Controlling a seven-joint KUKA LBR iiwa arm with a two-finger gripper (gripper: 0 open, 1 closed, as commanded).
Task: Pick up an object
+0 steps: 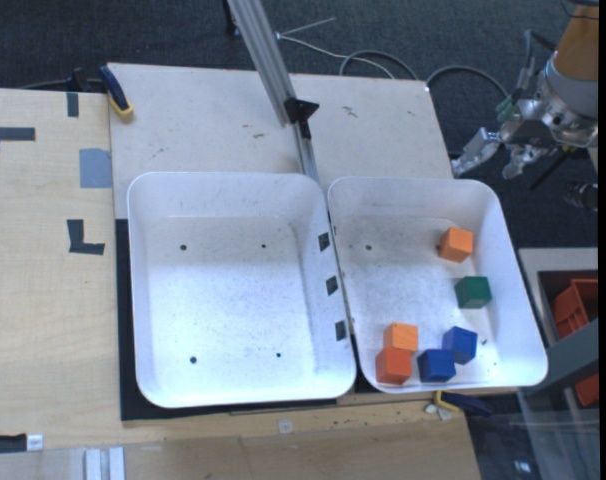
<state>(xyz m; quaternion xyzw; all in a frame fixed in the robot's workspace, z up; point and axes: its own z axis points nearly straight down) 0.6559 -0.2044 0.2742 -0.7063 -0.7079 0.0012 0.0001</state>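
Observation:
The right bin (503,223) holds several small blocks. An orange block (457,243) lies near its right wall, with a green block (473,291) just below it. Near the front edge sit two blue blocks (461,342) (436,365), an orange block (401,337) and a red-orange block (392,366), packed close together. My gripper (491,160) hangs above the bench just outside the right bin's back right corner. It is open, with nothing between its fingers.
The left bin (143,268) stands beside the right one, their walls touching in the middle. A metal rail (268,53) slants down from the top to the bins' shared back edge. Cables (383,63) lie behind the right bin.

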